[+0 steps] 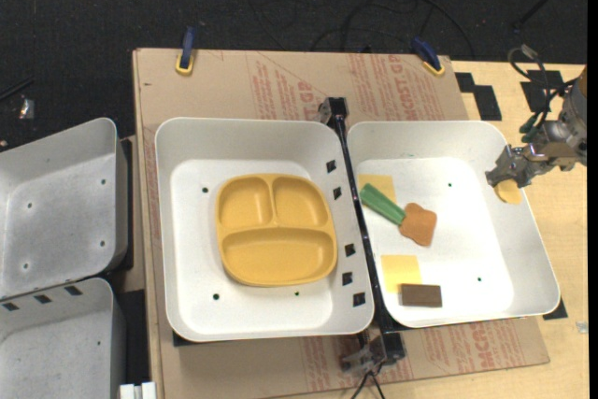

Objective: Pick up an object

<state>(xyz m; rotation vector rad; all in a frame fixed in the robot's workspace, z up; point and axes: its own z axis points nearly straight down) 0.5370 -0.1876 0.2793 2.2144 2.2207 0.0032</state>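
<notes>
My gripper (pixel 510 175) hangs over the right rim of the right bin (pixel 467 140), at the end of the arm that comes in from the right. A small pale yellow piece (pixel 509 192) lies directly under the gripper's tip, touching or nearly touching it; I cannot tell if it is gripped. In the right bin lie a green bar (pixel 381 203), an orange lump (pixel 420 224) against the bar's end, a yellow square (pixel 376 185) behind the bar, a second yellow square (pixel 400 270) and a brown block (pixel 420 295).
The left bin (pixel 187 201) holds a yellow divided plate (pixel 277 230). A black divider strip (pixel 350 210) runs between the bins. Grey metal trays (pixel 56 201) stand off the bench to the left. Clamps (pixel 185 61) hold the cardboard base at the back.
</notes>
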